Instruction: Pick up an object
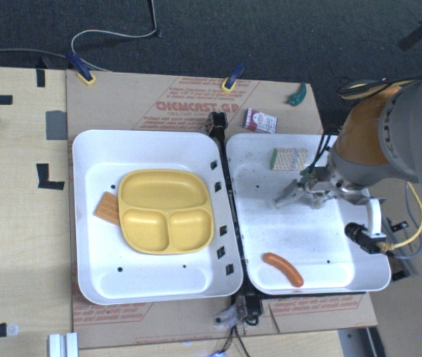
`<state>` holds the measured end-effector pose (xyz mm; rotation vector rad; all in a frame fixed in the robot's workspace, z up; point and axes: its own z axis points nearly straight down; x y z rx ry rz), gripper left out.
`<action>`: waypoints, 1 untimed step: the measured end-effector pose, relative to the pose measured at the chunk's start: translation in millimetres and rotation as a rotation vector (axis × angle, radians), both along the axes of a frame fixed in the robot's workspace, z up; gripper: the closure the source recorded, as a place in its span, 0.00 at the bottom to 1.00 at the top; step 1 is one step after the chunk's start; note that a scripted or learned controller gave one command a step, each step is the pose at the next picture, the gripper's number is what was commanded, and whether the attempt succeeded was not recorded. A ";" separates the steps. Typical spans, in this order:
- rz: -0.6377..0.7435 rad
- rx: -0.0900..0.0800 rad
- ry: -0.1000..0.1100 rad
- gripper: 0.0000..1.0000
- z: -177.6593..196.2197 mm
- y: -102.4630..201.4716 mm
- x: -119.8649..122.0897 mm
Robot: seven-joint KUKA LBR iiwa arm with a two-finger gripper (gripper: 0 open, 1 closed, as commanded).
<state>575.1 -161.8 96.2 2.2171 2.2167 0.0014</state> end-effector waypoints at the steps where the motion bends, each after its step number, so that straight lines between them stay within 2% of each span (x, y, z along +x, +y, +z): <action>1: 0.001 0.001 0.001 1.00 9.3 0.5 0.1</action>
